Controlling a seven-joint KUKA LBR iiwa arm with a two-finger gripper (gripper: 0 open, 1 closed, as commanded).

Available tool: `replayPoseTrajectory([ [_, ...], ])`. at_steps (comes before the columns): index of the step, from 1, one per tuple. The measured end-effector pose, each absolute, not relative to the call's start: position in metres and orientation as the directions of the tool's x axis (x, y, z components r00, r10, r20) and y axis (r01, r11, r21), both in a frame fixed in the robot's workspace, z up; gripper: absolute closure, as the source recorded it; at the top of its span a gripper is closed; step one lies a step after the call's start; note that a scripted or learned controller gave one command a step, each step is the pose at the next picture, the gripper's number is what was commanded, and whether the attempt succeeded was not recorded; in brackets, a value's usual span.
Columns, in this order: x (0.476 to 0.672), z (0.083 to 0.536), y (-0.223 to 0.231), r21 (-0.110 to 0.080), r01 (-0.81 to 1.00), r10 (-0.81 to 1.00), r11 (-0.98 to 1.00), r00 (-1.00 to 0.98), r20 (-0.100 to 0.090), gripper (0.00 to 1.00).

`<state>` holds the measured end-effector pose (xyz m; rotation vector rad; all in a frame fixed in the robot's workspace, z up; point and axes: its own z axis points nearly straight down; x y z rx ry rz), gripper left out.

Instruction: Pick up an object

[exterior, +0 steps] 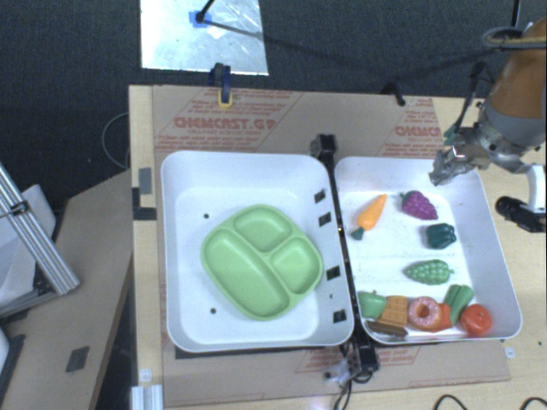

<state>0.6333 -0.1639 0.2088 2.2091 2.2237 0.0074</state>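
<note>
The right bin (pixel 479 220) holds toy food: an orange carrot (pixel 371 213), a purple grape bunch (pixel 418 203), a dark green pepper (pixel 441 236), a light green bumpy piece (pixel 427 272), and along the front wall a pink donut (pixel 425 313), a red tomato (pixel 476 318), a brown waffle (pixel 395 311) and green pieces. My gripper (pixel 448 164) hangs over the bin's far right corner, up and right of the grapes, with nothing seen in it.
The left bin (pixel 184 186) carries a light green divided plate (pixel 260 261). Black clips (pixel 325 146) sit along the wall between the bins. A foil sheet (pixel 203 24) lies at the back. A blue and yellow clamp (pixel 223 85) grips the cardboard base.
</note>
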Motion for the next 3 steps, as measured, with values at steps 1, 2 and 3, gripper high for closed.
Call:
replayPoseTrajectory([
  [1,0.634,0.226,-0.164,0.005,1.000,1.000,0.006,-0.006,-0.001,1.00],
  [2,0.598,0.216,-0.124,-0.002,1.000,1.000,0.008,-0.008,0.002,1.00],
  [3,0.559,0.221,-0.089,-0.002,1.000,1.000,0.007,-0.007,0.002,1.00],
])
